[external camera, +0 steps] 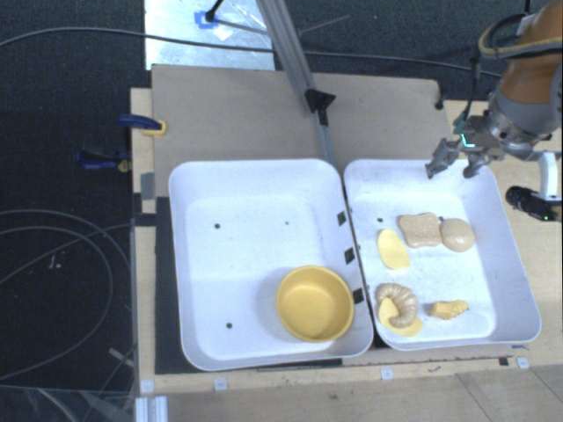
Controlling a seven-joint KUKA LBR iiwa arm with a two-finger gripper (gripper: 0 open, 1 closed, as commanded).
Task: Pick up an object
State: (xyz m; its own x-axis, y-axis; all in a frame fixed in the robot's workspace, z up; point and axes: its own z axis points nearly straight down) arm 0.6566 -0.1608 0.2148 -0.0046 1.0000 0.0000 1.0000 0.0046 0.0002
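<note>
Your gripper (455, 167) hangs spread open, holding nothing, over the right bin (506, 227): drop straight onto the bread slice (420, 229), fingers straddling it.

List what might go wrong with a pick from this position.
1. The tool hangs open over the far corner of the right bin, away from every item, so closing here would likely grab nothing.
2. The bread slice and the round bun touch, so a grasp on one may shove the other.
3. The small yellow piece lies flat and may slip out.
</note>
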